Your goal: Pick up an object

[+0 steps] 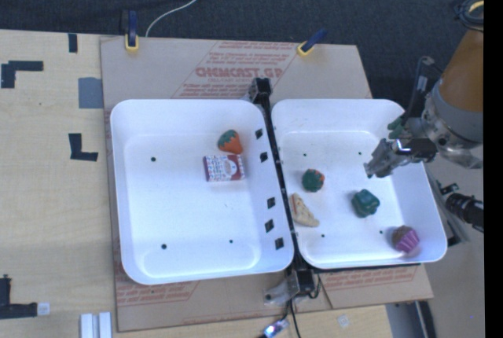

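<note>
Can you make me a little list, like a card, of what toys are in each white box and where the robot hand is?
left bin: a small orange and green strawberry-like toy; just below it, a small red and white carton
right bin: a dark green round toy, a tan wedge-shaped piece, a teal green lumpy toy, a pink and brown cupcake-like toy
gripper: over the right bin's upper right part, above the teal toy, nothing seen between its fingers
arm: grey with orange band, coming from the right
</note>
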